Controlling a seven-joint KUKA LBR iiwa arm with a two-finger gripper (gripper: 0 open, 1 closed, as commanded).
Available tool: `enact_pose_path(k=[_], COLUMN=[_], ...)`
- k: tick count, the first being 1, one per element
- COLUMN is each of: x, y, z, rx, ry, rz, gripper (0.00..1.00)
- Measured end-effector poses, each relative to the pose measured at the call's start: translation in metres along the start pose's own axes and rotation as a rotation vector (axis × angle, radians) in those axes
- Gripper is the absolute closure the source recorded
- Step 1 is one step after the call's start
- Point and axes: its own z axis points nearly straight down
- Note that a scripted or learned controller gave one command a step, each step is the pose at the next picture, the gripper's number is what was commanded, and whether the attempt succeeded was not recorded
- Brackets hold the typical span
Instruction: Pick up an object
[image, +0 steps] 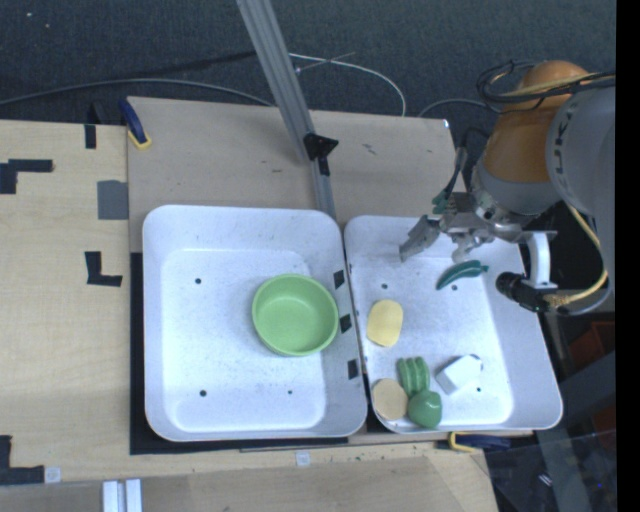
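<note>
Green curved piece (461, 273) lies just below my gripper (447, 238) in right bin (520, 400); jaws apart, nothing btwn. I'd drop straight over it, centre, then close.

Glossy green plastic bowl (294, 314), matt speckled white plastic bins (175, 400), pale wood-grain bench (55, 350), brushed metal pole (285, 80)

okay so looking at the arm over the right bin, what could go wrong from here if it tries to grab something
The end effector sits near the right bin's far wall, apart from most items, so a straight descent may close on bare floor. The nearest item, a thin dark green piece, lies flat and could slip out of a pinch. The green ridged object, green ball, tan disc and white block crowd the near corner, so a grasp there may shove neighbours.
</note>
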Motion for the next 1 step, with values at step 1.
enact_pose_path(k=[1], x=[0.0000], y=[0.0000], z=[0.0000], rx=[0.000], ry=[0.000], rz=[0.000], gripper=[0.00])
